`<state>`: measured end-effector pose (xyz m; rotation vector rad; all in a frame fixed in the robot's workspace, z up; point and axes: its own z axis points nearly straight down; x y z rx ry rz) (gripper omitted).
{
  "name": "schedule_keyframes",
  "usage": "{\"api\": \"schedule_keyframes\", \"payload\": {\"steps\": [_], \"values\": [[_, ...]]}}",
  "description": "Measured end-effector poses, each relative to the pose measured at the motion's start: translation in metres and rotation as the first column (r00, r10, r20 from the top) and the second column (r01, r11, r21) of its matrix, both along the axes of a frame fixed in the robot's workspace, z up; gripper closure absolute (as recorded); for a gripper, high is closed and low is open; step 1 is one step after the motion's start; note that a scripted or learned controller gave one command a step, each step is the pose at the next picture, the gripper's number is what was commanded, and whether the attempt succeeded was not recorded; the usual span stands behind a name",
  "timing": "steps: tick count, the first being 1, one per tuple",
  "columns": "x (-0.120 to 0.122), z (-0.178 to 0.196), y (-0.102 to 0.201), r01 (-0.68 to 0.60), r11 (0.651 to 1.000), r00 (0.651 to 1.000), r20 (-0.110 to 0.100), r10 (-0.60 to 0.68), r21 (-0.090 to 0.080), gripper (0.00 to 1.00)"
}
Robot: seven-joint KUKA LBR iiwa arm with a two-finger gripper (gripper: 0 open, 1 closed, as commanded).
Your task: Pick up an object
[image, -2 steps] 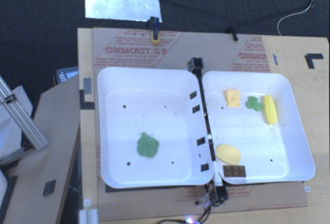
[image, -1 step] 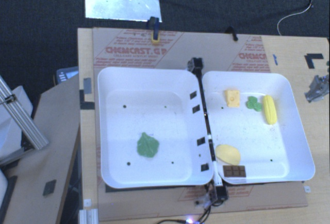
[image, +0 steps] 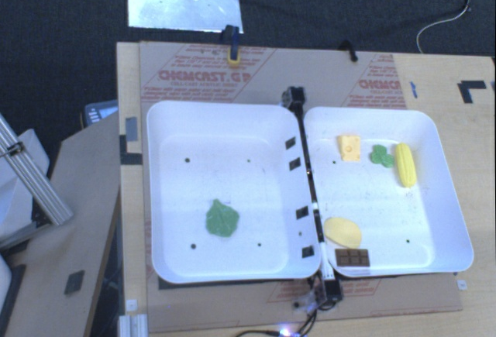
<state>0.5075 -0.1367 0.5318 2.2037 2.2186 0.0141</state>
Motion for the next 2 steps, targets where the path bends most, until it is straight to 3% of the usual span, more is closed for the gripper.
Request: {"api": "schedule_keyframes", "payload": {"steps": [1,2], "values": [[0.01,-0.015,-0.06,0.01,1.0,1.0,-0.013,-0.01,0.001,1.0],[-0.014,0.005,-0.07,0.007,1.0,1.0,-0.011,-0.007,0.001,1.0]]}}
